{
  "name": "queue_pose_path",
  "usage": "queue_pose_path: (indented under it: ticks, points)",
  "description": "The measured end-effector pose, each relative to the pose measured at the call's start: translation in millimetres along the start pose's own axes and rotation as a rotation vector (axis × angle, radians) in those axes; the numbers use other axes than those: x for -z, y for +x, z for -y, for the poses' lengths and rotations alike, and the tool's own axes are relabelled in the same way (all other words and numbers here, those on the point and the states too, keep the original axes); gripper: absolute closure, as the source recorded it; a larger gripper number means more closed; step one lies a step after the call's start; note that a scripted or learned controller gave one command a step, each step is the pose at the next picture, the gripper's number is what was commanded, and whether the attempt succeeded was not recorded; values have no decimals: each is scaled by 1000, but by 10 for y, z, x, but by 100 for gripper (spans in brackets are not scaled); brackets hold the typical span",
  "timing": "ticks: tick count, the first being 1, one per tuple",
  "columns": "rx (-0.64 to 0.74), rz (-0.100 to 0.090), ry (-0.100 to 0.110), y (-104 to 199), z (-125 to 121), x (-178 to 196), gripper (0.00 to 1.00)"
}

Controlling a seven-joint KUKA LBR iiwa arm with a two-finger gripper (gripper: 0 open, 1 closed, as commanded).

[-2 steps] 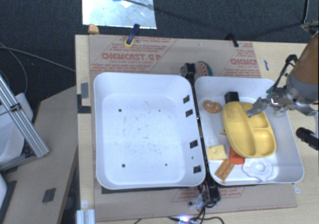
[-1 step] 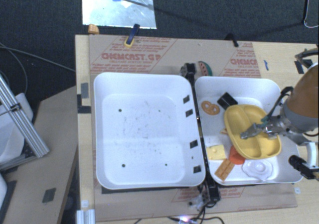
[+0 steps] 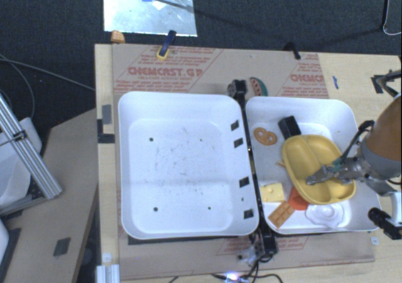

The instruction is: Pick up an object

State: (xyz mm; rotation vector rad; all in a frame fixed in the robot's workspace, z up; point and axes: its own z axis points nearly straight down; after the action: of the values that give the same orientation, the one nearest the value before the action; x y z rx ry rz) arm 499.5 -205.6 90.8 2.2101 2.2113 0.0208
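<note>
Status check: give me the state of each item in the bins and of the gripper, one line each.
Yellow plastic bowl: open side up, gripper over it.
Pretzel-shaped brown toy: flat, untouched.
Black block: against the bowl's rim.
Pale yellow cheese wedge: flat, beside bowl.
Gripper: low over the bowl.

Two shallow white plastic bins: the left bin (image 3: 182, 162) shows faint grey speckling on its floor and small black marks; the right bin (image 3: 339, 112) is plain white. A yellow dish-shaped plastic piece (image 3: 314, 162) lies in the right bin. Beside it are a brown pretzel-shaped toy (image 3: 265, 136), a black rectangular block (image 3: 289, 127), a pale yellow cheese-like wedge (image 3: 272, 192), and an orange waffle-patterned biscuit piece (image 3: 281, 214). The brown cardboard sheet (image 3: 188, 71) carries red lettering. The floor carpet (image 3: 50, 11) is dark blue-black.
</note>
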Motion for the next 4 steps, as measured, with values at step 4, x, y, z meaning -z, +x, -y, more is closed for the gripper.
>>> queue_pose_path:
  ticks: [4]
  points:
    - [19,-29,-6,133,-100,459,100]
